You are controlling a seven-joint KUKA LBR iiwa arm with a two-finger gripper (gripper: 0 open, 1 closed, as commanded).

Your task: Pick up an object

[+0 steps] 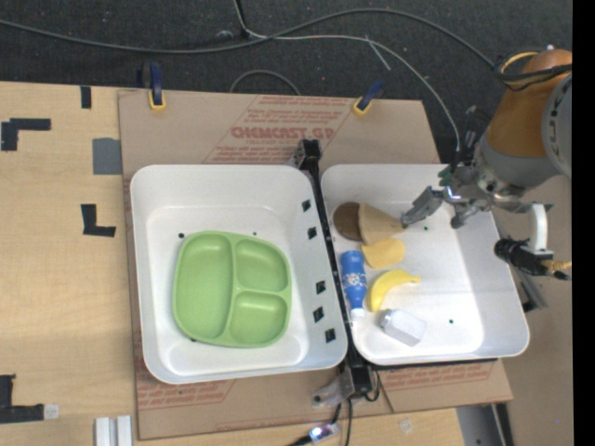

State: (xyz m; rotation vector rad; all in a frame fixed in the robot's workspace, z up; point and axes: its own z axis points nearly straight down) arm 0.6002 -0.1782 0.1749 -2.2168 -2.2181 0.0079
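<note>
My gripper [439,214] hangs over the back right part of the right bin [493,333], open, with nothing between its fingers. Just left of it lie a tan cone-shaped piece [376,220] and a brown round object [347,218]. In front of those sit a yellow wedge [384,251], a yellow banana [390,286], a blue bottle [351,280] along the bin's left wall, and a pale grey block [402,327] near the front.
The left bin [149,193] holds a green divided plate [232,288]. A black divider [321,240] runs between the bins. Cables [409,63] trail across the dark floor behind the bench. The right bin's right half is bare white.
</note>
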